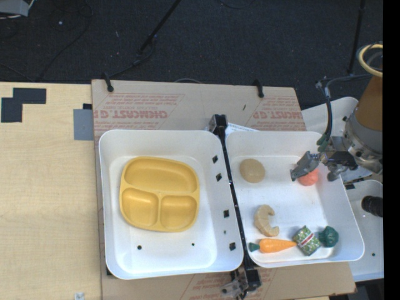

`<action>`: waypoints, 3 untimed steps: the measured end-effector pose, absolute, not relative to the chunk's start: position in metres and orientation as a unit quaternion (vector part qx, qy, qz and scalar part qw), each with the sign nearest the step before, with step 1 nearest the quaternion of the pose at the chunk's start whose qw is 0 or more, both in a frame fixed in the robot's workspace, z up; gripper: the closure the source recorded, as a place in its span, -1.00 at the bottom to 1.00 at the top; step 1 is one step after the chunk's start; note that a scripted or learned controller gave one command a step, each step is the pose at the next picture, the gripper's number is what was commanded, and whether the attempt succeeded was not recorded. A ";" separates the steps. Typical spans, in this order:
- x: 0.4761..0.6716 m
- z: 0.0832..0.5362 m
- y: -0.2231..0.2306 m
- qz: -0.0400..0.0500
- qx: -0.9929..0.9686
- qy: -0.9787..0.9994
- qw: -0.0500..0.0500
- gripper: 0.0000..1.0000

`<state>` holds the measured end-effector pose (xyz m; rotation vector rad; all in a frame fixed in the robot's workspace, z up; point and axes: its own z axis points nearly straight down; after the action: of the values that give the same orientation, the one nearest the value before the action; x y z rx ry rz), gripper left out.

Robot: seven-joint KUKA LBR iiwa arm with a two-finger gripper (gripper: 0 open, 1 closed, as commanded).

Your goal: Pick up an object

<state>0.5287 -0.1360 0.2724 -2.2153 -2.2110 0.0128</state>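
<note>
My gripper [319,169] hangs over the right bin [284,144] near its right wall, and it is open, with its two grey fingers [304,166] spread apart. A small red-orange round object [308,179] lies on the bin floor just below the left finger, partly hidden by it and not clamped between the fingers. Also in this bin are a tan round cookie [252,170], a beige croissant-shaped piece [267,220], an orange carrot [277,245], a green patterned packet [305,240] and a dark green lump [328,235].
The left bin [115,149] holds a yellow divided plate [160,193]. A black divider bar [228,186] runs between the bins. The arm's grey and orange wrist [370,114] stands over the right bin's right edge. Cardboard [187,108] lies behind the bins.
</note>
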 end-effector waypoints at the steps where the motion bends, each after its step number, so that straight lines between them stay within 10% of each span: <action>1: 0.531 0.278 -0.136 0.001 -0.707 -0.707 0.002 -1.00; 3: 0.528 0.162 -0.136 0.002 -0.707 -0.707 0.004 -1.00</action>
<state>0.5280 -0.1361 0.1619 -2.2164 -2.2147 0.0073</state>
